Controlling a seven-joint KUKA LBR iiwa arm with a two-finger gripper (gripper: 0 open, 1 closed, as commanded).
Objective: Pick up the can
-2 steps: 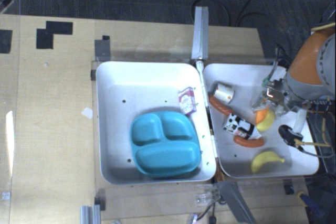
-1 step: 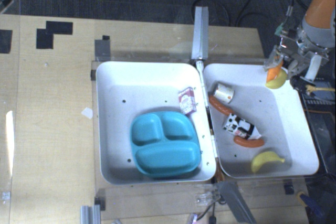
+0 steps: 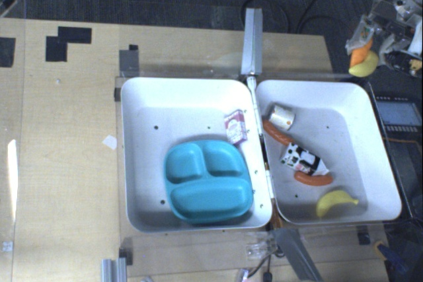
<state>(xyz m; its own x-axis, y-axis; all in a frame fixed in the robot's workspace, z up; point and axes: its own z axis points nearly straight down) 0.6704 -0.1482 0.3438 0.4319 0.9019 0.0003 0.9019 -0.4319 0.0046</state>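
Observation:
The can (image 3: 282, 117) is silvery and lies on its side in the back left part of the right bin (image 3: 360, 99), its open end facing front-right. My gripper (image 3: 371, 49) hangs at the far right, beyond the right bin's back right corner and well away from the can. It is shut on a small yellow and orange fruit-like thing (image 3: 363, 63), which hangs from its tips.
In the right bin, an orange sausage-like strip (image 3: 276, 134) lies just in front of the can, then a black-and-white packet (image 3: 299, 158), another orange strip (image 3: 312, 177) and a banana (image 3: 336, 202). The left bin (image 3: 142, 142) holds a blue divided plate (image 3: 207, 180) and a small packet (image 3: 235, 126).

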